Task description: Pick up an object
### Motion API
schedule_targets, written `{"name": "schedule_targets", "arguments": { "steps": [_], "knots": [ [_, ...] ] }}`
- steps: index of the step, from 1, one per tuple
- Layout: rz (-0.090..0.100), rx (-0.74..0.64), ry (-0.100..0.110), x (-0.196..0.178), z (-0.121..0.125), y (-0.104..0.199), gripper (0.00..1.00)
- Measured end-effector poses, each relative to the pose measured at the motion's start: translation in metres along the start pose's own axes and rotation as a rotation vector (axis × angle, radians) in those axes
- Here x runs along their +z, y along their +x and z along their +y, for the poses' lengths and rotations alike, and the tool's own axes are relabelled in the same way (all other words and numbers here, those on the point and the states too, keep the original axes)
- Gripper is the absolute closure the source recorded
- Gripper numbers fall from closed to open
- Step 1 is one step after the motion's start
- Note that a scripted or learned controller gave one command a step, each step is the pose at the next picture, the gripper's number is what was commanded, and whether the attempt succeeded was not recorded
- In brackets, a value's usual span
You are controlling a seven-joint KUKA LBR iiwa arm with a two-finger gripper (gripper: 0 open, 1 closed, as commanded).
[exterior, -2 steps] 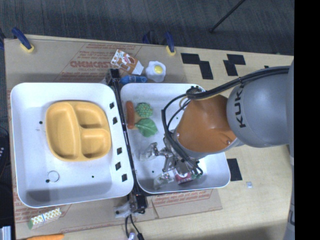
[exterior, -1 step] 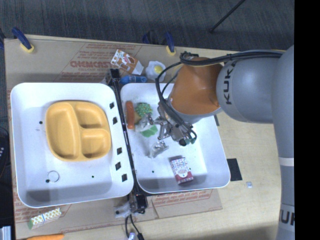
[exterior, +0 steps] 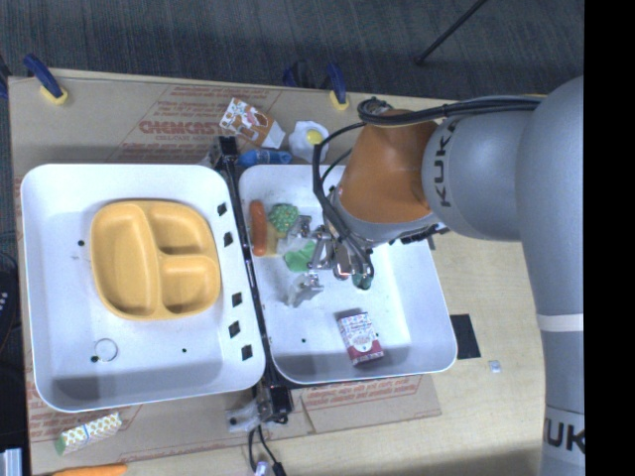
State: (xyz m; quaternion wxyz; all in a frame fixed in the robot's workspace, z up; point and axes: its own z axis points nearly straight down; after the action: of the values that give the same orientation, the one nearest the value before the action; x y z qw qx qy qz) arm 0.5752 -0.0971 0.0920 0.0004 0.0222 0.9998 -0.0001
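The right bin point(exterior: 417, 296) holds an orange carrot-like piece point(exterior: 259, 226), a green knobbly toy point(exterior: 284, 216), a light green piece point(exterior: 297, 259) and a red-and-white carton point(exterior: 360, 337). My gripper point(exterior: 310, 268) hangs low over the middle of this bin, reaching left from the orange wrist band point(exterior: 387, 172). It sits right against the light green piece, just right of the carrot. The metal of the gripper hides part of that piece. A small dark green item point(exterior: 363, 281) shows under the wrist.
The left bin point(exterior: 50, 266) holds a yellow divided tray point(exterior: 156, 258) and a small clear ring point(exterior: 104, 349). Behind the bins lie a snack packet point(exterior: 243, 119), a blue item point(exterior: 264, 157) and a yellow-white item point(exterior: 310, 135). A wrapped candy point(exterior: 89, 431) lies at front left.
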Motion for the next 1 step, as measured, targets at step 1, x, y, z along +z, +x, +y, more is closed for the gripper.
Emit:
{"name": "schedule_targets", "arguments": {
  "steps": [1],
  "knots": [
    [-0.001, -0.002, 0.001, -0.0103, 0.0003, -0.0007, 1.0]
  ]
}}
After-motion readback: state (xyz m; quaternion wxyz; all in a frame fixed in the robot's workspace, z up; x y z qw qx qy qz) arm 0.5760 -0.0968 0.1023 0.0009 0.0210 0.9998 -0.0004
